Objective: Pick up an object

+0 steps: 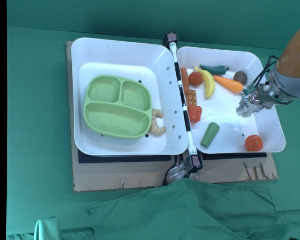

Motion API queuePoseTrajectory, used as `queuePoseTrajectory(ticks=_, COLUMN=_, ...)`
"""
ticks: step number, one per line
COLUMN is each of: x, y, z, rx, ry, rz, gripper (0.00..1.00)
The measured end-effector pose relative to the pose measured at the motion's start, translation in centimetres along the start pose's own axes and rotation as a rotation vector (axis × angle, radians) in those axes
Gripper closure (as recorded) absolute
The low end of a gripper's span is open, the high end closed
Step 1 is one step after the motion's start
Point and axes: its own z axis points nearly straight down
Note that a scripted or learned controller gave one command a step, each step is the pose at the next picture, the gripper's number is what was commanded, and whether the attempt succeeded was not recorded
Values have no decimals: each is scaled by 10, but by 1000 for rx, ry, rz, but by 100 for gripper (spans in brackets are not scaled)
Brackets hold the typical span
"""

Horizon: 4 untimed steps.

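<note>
My desk (pixel 35 134) is draped in green cloth. A flat sheet of brown cardboard (pixel 125 176) lies directly on it, with a dark mat (pixel 120 158) on top. Two white bins sit side by side there: the left bin (pixel 120 51) and the right bin (pixel 240 56), touching along a shared middle edge. Loose green fabric (pixel 190 209) bunches at the near edge.

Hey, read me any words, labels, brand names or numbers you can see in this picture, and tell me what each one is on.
No text here can be read.
Green divided plate: faint raised marks in its large compartment, too small and blurred to read.
Toy foods in the right bin, such as the banana and carrot: no lettering visible.
Hand: no label visible.
</note>
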Motion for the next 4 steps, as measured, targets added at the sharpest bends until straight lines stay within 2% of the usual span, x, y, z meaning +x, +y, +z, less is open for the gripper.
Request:
queuePoseTrajectory(ticks=1, x=0, y=-58, z=7, rx=-1, ry=0, rz=-1, gripper=100)
queuePoseTrajectory(ticks=2, x=10, y=-54, z=44, rx=-12, ry=-5, rz=-2, gripper=100)
queuePoseTrajectory(ticks=3, x=1, y=-51, z=43, rx=-15, ry=0, rz=-6, gripper=100)
queuePoseTrajectory(ticks=4, x=0, y=-55, z=24, rx=-10, ry=-3, rz=-5, gripper=100)
